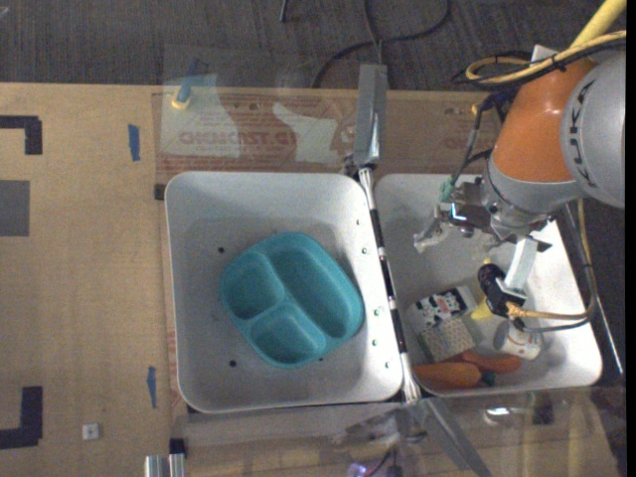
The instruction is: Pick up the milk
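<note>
Looking down in the camera view: gripper [433, 233] hangs over the right bin [402, 205], toward that bin's 10 o'clock, near the divider between the bins. Can't tell from this angle whether it's open or closed. The arm's orange band [537, 132] sits at 2 o'clock from it.

Milk [443, 306] is a small carton with dark-and-white print, lying in the right bin toward 7 o'clock. It's at 6 o'clock from the gripper and apart from it.

A speckled tan block [448, 341] lies just beside the milk at its 6 o'clock. A carrot [447, 374] lies along the bin's 6 o'clock wall, with a red-orange piece [494, 362] at the carrot's 2 o'clock. A yellow piece [481, 312] is at the milk's 3 o'clock.

The left bin [199, 217] holds a teal divided plate [290, 296] around its centre. Both bins sit on a tan worktop [79, 266].
</note>
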